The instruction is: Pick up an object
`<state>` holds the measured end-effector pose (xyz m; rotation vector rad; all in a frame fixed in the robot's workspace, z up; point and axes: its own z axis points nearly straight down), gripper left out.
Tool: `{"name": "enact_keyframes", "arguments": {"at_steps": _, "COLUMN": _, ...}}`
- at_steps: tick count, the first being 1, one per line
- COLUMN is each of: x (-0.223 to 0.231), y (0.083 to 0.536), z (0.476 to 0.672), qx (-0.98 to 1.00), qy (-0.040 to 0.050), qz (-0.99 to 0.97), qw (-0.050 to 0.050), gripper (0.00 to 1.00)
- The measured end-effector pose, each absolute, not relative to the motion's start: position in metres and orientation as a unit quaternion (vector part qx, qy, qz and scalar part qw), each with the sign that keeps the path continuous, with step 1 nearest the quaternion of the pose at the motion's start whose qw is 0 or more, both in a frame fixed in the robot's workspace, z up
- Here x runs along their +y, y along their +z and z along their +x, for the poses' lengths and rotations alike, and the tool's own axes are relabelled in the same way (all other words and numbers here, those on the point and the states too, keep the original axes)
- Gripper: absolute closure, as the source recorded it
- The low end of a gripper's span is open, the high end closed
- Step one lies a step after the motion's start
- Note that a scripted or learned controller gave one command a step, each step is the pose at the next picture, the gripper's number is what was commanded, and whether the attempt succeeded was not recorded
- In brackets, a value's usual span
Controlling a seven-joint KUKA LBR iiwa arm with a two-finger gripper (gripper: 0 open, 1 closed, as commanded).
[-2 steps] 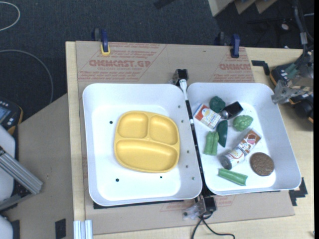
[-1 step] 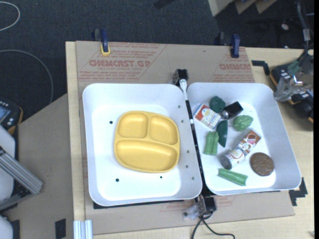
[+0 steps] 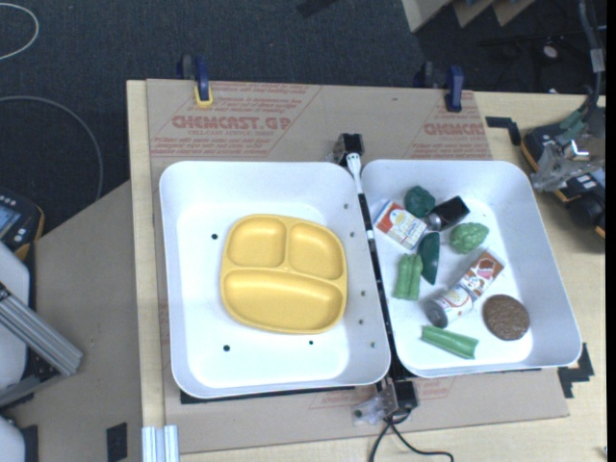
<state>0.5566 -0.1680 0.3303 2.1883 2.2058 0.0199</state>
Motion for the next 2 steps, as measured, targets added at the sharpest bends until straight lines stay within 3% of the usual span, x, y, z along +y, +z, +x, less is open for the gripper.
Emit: {"name": "enact_keyframes", "arguments": {"at_steps": 2, "x": -0.168, "y": 0.351, "z": 0.558, "qx": 0.710, "qy": 0.0074, "qz": 0.703, "qw": 0.021, "gripper": 1.00}}
